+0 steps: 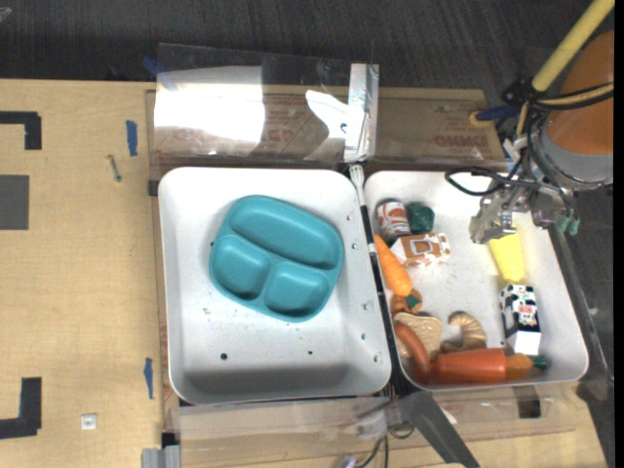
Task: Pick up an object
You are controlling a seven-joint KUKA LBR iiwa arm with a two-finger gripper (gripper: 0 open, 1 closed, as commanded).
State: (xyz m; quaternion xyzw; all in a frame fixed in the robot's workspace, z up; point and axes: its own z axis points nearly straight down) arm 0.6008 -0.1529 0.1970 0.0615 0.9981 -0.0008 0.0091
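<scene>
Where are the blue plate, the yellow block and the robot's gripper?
blue plate (pixel 277 256): camera view, on its centre ridge, left bin.
yellow block (pixel 508 258): camera view, on its top face, right bin.
gripper (pixel 502 218): camera view, at its tip, above the yellow block.

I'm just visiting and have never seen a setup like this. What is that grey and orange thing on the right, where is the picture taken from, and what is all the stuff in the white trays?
One camera looks down at a slant. The robot arm reaches in from the right; its gripper hovers over the right bin, above a yellow block. I see nothing held. That bin holds toy food: carrots, a small can, a cow-patterned carton. The left bin holds a teal divided plate.
</scene>
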